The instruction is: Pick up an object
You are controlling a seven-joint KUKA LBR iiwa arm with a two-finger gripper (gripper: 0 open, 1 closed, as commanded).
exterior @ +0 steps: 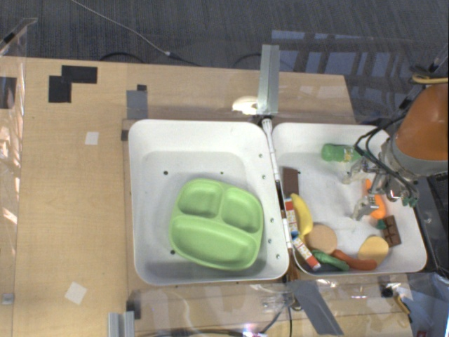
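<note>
Far left of the pincer, across the wooden worktop [70, 209]: black patches near the far corner, small pale squares of tape on the bare wood. Nearer, yet well to the pincer's left: the left bin [144, 188], white and shallow, with a green divided plate [217, 223] lying toward its front, three compartments up, slightly skewed. Between the two bins, a metal post [269, 76] upright at the back edge.

Right bin [309, 135] next, with toy food gathered mostly along its left wall and front. To the pincer's left, along that wall: a brown block [290, 182], a yellow banana [302, 215] below it, a strip of small coloured pieces [290, 223] beside the banana. Left and in front of the pincer: a round tan cookie [323, 239], a green pepper [325, 261] and a red one [355, 262] at the front edge, a pale yellow wedge [374, 247]. Left and behind the pincer: a green bottle [338, 152] lying on its side.

Pincer [370, 203] low in the right part of the right bin, under the arm's orange band [424, 128] and a tangle of black cable. Fingers apart, tips down around or just beside an orange carrot-like piece [379, 203]; hard to tell whether touching. Nothing seen lifted. Just in front of the pincer, a brown chocolate bar [391, 230] near the right wall.
</note>
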